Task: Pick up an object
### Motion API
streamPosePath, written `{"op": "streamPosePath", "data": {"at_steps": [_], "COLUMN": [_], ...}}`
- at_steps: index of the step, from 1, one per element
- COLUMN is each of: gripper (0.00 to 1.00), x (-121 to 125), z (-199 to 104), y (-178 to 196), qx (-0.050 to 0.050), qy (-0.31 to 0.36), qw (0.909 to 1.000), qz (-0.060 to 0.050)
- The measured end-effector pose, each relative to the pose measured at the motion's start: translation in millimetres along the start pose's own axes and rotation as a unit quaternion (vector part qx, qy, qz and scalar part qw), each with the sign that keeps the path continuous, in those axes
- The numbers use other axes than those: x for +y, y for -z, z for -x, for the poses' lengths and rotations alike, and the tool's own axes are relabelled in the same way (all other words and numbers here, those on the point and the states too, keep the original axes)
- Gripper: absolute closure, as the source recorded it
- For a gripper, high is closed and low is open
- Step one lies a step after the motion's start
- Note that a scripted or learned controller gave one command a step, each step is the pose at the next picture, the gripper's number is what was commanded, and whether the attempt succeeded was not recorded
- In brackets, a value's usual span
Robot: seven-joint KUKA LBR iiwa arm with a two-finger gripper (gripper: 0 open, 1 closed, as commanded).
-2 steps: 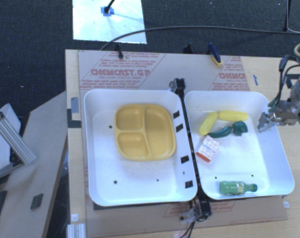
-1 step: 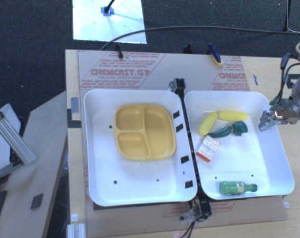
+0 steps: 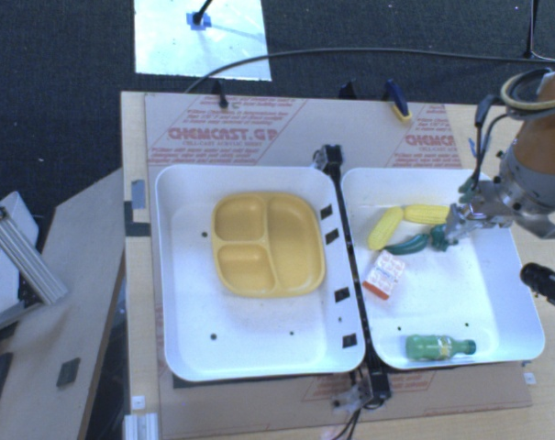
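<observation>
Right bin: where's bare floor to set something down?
In the right bin, the floor is bare between the small carton and the green bottle, and along the right wall. It's crowded up top, where the corn pieces and green item meet the gripper.

Arm (image 3: 538,145) is reaching in from the right, orange band showing above the wrist, wrist angling down and leftward. Gripper (image 3: 453,227) is sitting low at the arm's left end, pointing left.
</observation>
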State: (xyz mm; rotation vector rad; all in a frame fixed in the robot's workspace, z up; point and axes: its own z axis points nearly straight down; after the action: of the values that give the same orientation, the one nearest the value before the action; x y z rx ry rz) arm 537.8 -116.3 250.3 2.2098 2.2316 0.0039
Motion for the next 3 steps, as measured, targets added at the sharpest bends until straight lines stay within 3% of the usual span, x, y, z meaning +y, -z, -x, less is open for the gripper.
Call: {"op": "streamPosePath", "data": {"at_steps": [3], "gripper": [1.00], "x": [51.7], "z": [-164.2], "y": [-27.1], "qx": [0.000], "qy": [0.000], "qw": [1.0000], "qz": [0.000]}}
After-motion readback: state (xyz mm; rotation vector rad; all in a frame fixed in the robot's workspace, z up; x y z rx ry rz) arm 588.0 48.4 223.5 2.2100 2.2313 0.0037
